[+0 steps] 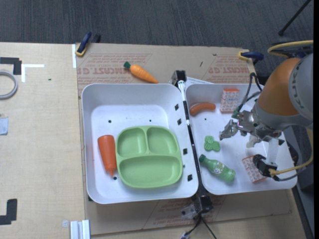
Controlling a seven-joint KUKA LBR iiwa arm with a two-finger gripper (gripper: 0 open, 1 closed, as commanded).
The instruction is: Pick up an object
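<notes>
The hand (233, 130) is positioned over the right bin (284, 183), poised above loose items; whether it is open cannot be told. Candidate objects lie nearby: a green clover piece (212, 144) and a green bottle (218, 168).

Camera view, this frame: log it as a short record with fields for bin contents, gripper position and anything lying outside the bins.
left bin: green divided plate, orange cylinder beside it
right bin: sausage, green bottle, green clover-shaped piece, two small red-and-white packets
gripper: above the right bin, nothing seen between its fingers
outside bins: toy carrot on the cardboard behind the left bin
</notes>
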